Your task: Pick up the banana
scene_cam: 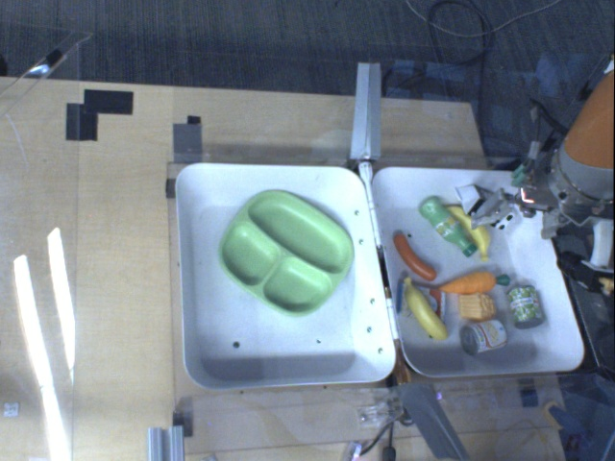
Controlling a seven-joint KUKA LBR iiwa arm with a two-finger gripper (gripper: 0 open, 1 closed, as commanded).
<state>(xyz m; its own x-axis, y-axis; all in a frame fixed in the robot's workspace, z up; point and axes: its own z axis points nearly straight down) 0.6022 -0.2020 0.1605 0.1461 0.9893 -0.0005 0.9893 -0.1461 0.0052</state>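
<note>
- Nearest the camera in the right bin [567, 349] lies a small tin can [483, 335] on its side, with a green-labelled can [525, 305] just right of it and a little farther.
- Just far of the tin can sits a tan cracker-like block [476, 306], and touching its far edge lies an orange carrot [468, 283], pointing left to right.
- Left of these lies the banana [424, 311], near the bin's left wall, slanting from far-left to near-right; its near end comes close to the block.
- A red sausage [413, 255] lies just far of the banana, apart from it.
- At the far side of the bin a green bottle [446, 225] lies tilted, with a second yellow piece [471, 231] alongside it on the right.
- The gripper [498, 211] hangs over the bin's far right part, just right of the bottle and yellow piece; I cannot tell how wide it stands, and nothing shows in its hold.
- The banana lies well apart from the gripper, to its near-left, with the bottle, sausage and carrot between.
- The left bin [197, 257] holds a green divided plate [285, 250] on the bench [86, 286].
</note>
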